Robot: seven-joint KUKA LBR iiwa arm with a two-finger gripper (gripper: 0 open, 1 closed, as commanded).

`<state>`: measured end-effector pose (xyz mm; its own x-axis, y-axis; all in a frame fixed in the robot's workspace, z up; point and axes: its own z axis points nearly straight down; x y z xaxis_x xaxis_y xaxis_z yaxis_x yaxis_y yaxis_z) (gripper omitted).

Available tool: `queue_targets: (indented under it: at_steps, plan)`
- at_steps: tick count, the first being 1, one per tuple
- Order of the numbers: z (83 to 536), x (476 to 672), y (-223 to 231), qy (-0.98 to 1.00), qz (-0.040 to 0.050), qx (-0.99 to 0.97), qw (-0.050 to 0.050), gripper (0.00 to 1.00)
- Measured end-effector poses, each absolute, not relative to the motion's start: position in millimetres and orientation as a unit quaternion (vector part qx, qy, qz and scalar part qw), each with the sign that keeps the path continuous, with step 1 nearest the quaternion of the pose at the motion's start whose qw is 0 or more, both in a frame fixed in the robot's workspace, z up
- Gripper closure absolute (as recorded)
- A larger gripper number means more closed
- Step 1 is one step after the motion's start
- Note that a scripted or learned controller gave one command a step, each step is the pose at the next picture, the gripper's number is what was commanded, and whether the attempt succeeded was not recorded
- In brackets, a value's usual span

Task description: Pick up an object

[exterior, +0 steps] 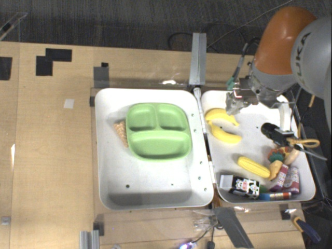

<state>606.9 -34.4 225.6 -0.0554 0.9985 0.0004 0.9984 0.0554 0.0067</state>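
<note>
The pincer (234, 104) hangs over the far part of the right bin (310, 188), close to the wall it shares with the left bin (104, 154); whether it is spread or pressed together I cannot tell from this slant. Just under and beside it lies a banana (222, 117), the nearest thing to take, with a second banana (226, 135) touching it on the near side. Both lie with their long axes roughly across the bin, from the shared wall toward the outer wall, so I judge a grip should close across that axis. Farther toward the table's near edge lie a corn cob (253, 166), a small carton (239, 185) and markers (284, 178). The green plate (157, 130) sits well apart in the left bin.
</note>
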Motion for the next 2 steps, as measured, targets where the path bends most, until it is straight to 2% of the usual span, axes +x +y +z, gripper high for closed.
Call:
queue_targets:
  at_steps: [1,2]
  plan:
    - [225,606.9,-34,0.726,0.0024,0.687,0.002,0.0]
    - [348,569.2,-67,0.733,0.0022,0.68,0.003,0.0]
